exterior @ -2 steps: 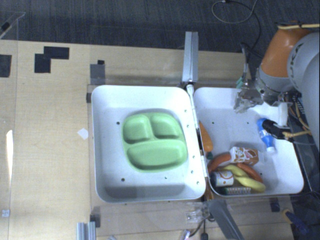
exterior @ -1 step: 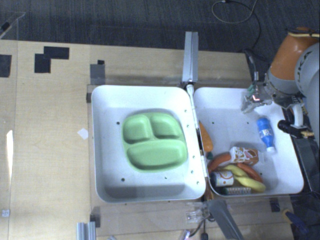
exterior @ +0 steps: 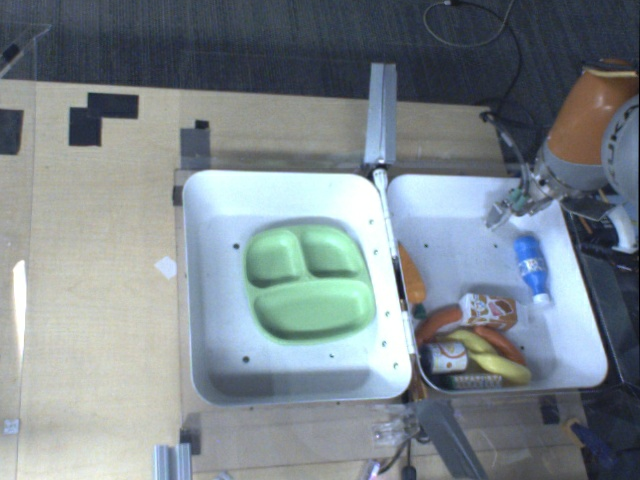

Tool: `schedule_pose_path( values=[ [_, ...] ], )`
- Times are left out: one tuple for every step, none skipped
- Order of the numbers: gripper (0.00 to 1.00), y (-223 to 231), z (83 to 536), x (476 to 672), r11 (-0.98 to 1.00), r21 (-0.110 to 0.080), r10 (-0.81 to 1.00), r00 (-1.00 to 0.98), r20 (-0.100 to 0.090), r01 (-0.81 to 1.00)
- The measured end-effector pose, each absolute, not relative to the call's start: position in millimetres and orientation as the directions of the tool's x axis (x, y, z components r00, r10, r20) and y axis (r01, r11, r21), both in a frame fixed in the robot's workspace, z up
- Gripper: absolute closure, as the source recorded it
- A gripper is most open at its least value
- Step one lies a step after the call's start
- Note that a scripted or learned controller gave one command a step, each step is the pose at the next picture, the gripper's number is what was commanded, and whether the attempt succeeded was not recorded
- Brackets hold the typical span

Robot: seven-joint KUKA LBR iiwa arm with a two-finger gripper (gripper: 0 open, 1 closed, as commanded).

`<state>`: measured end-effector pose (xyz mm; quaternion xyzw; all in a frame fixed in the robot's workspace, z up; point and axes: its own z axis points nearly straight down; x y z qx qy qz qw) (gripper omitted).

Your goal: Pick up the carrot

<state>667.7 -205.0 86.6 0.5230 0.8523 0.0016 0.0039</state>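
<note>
The orange carrot point(exterior: 410, 278) lies against the left wall of the right bin point(exterior: 450, 193), pointing up and down along the divider. My gripper point(exterior: 508, 208) hangs over the upper right part of that bin, well to the right of the carrot and above it in the view. It looks open, with nothing between its fingers. The grey arm with its orange band point(exterior: 590, 113) reaches in from the right edge.
A blue bottle point(exterior: 532, 266) lies just below the gripper. A pile at the bin's lower edge holds a red sausage point(exterior: 440, 320), a banana point(exterior: 495, 363), a can point(exterior: 445, 358) and a small packet point(exterior: 487, 310). The left bin point(exterior: 215, 268) holds a green divided plate point(exterior: 308, 281).
</note>
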Motion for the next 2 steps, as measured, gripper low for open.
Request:
schedule_pose_path(
  values=[
    [1.00, -109.3, 87.6, 673.3, 0.624, 0.010, 0.782, -0.624, -0.006, 0.782],
    [1.00, -182.5, 87.6, 647.6, 0.510, 0.007, 0.860, -0.510, -0.008, 0.860]
  ],
)
